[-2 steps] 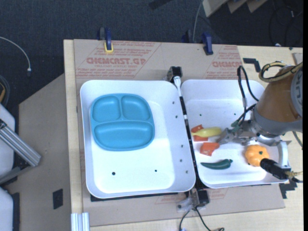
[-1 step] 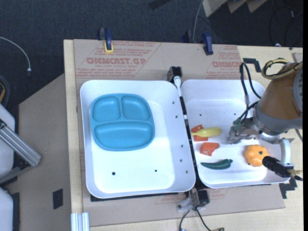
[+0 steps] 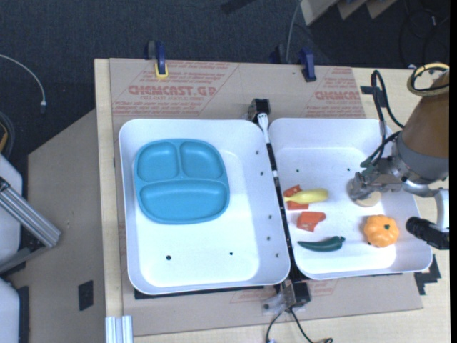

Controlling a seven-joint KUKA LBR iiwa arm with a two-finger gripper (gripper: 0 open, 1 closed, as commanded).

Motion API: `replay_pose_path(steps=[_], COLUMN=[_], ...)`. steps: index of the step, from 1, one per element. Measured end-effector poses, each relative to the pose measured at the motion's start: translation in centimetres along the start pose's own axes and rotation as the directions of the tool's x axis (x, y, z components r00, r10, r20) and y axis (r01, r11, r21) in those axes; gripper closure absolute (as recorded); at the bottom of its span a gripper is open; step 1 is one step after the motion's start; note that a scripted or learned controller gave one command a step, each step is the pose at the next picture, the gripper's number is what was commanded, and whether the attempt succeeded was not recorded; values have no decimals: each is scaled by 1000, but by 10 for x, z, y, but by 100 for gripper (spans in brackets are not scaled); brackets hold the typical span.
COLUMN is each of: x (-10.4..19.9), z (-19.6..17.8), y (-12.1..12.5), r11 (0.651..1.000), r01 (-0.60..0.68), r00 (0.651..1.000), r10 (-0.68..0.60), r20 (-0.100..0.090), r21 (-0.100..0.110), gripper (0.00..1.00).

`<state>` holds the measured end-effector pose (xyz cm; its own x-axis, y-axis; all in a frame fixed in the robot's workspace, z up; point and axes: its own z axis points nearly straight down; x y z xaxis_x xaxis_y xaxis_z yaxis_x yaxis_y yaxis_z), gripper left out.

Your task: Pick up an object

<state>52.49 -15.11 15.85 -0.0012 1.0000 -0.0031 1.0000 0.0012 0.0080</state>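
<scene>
Orange pepper (image 3: pixel 380 231): lower right of the right bin (image 3: pixel 335 138), below the gripper (image 3: pixel 366 189). Yellow item (image 3: pixel 308 196), red piece (image 3: pixel 310 221), green chili (image 3: pixel 323 244): bin centre-left. Blue divided plate (image 3: pixel 183 180): left bin (image 3: pixel 196 263). Gripper state: cannot tell.

My arm (image 3: pixel 428 131) comes in from the right edge, orange band above a grey wrist, bent down toward the left. My tool (image 3: pixel 365 189) hangs low at its end, metal head pointing downward.
</scene>
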Motion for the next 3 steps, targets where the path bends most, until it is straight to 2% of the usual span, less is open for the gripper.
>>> replay_pose_path(steps=[2, 3], x=[9, 71], z=[-100, -98], y=[5, -2], r11=[1000, 1000], r01=[0, 6], r00=[1000, 1000], r10=[0, -6], r20=[0, -6], r21=[1, 10], gripper=[100, 100])
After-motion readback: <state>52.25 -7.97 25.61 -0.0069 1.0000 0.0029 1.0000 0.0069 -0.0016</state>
